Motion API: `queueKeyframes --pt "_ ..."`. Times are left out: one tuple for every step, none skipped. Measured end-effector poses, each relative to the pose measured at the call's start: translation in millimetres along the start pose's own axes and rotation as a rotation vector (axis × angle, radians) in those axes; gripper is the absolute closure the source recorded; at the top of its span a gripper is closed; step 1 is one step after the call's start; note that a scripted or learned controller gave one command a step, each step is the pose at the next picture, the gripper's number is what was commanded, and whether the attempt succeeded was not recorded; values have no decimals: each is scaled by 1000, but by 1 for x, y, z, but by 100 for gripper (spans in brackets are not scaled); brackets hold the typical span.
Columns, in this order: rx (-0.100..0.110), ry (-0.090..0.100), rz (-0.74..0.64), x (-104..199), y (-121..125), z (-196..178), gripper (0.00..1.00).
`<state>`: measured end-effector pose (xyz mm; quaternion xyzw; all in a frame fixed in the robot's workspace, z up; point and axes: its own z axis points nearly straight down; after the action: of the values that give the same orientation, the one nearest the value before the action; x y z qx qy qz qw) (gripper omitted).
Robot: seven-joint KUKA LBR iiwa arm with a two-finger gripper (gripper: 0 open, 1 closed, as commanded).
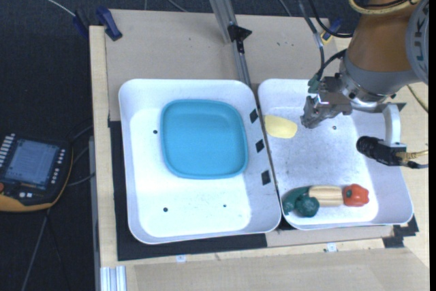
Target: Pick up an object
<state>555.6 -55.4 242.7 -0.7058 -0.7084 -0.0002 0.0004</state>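
The claw (315,114) hangs in the right bin (402,180), and the yellow thing (280,126) lies just left of it, a bit nearer.

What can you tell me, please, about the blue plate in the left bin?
The blue plate is a light blue, rounded-square dish with a raised rim and a shallower flat centre; it looks like smooth plastic. It lies flat and upright on the floor of the left bin, towards that bin's far right part, slightly turned against the bin's edges. Nothing lies on it, and nothing but the bin touches it.
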Motion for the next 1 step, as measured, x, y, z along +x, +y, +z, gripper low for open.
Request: queueKeyframes --pt "0 0 -1 54 -10 12 100"
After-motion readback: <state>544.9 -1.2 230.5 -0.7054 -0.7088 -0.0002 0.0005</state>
